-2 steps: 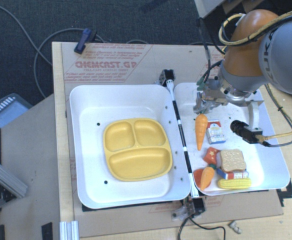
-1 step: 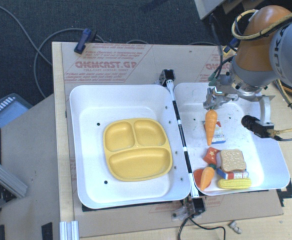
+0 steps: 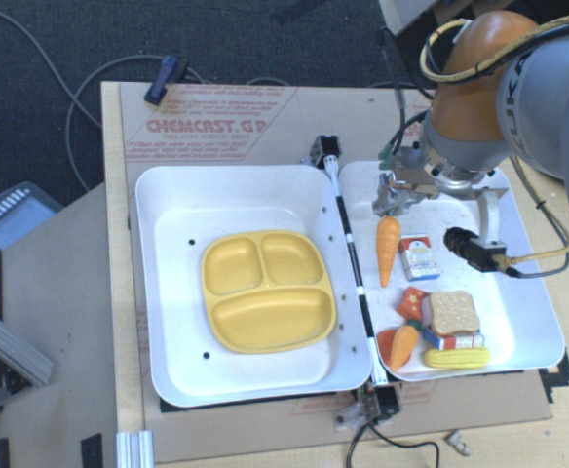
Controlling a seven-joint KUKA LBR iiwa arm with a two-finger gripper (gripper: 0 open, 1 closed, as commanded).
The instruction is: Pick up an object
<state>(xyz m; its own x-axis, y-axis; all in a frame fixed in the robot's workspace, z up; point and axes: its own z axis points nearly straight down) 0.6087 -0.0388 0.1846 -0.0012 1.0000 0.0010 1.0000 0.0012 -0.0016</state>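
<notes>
Dark carpet with trailing cables surrounds the table [image 3: 216, 125], where two shallow white bins sit side by side: the left bin [image 3: 168, 203] holds a yellow divided tray [image 3: 265, 291], and the right bin [image 3: 533, 305] holds toy food. Near that bin's left wall lies a carrot [image 3: 388, 249], with a small white carton [image 3: 419, 257] just beside it and a slice of bread [image 3: 452, 312], a corn cob [image 3: 457, 359] and other pieces nearer the front. Over the bin's far end, just above the carrot's top, hangs the end effector [image 3: 401, 188]; whether it is open or closed I cannot tell, and nothing is seen gripped.

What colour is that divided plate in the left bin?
Yellow. The divided plate shows plainly in the camera view, lying in the left bin.
</notes>
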